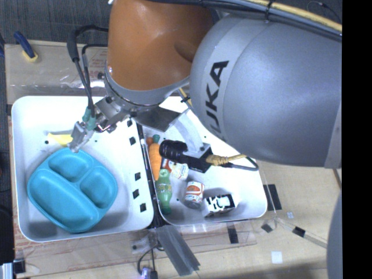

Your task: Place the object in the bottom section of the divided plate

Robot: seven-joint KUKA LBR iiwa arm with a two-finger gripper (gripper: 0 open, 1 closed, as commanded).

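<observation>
The big grey arm (261,80) fills the top and right of the picture, so it hides the back part of the right bin (253,205). Its orange band (148,34) sits above the wrist. White letters on the grey shell read "UKA"; the start of the word is cut off.

The claw (78,137) hangs over the left bin (23,121), right at the far rim of the blue divided plate (72,190). A yellow thing (58,137), maybe a banana, lies on the bin floor just beside the claw tip, at the plate's far edge. It is too small and dark there to tell how wide the claw is or whether it has hold of anything.

The plate has three parts and lies near the front of the left bin.

In the right bin lie an orange carrot (154,156), a green bottle (164,188), a small can (193,193) with a red and white label, and a black and white thing (220,202). The writing on them cannot be read. A black part with a yellow cable (224,158) hangs over these toys.

A blue clip (24,44) lies on the bench at the top left.
</observation>
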